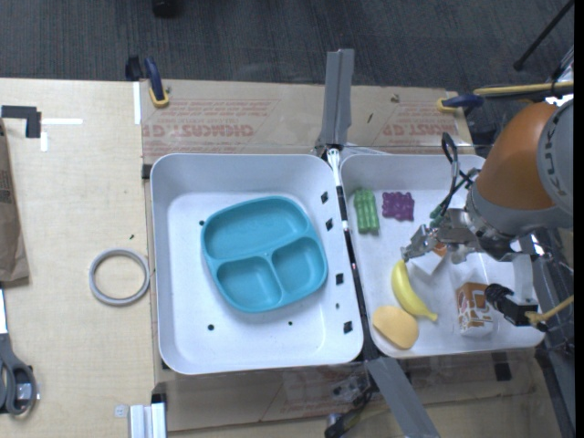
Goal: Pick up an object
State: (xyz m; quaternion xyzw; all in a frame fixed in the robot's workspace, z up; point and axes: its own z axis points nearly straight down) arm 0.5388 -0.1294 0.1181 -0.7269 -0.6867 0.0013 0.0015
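bench: pale wooden top with 2 white bins side by side, left bin [164, 272] and right bin [365, 272], and a flat cardboard sheet [237, 117] behind them.
left bin: it holds 1 blue plate [263, 254] with 3 compartments, nothing on it.
right bin: a banana [411, 292], a tan rounded piece [395, 327] touching its lower end, a green vegetable [366, 211], purple grapes [398, 205] and a small carton [474, 308].
outside the bins: a grey ring [119, 276] lies on the wood, well apart on the left.
gripper: the gripper [426, 245] hangs over the right bin, just above the top end of the banana; i cannot tell if it is open or closed, and i see nothing held in it.
step: i judge it is the approach, nothing is lifted yet.
next move: probably go down over the banana, close on it across the narrow side, then lift straight up.
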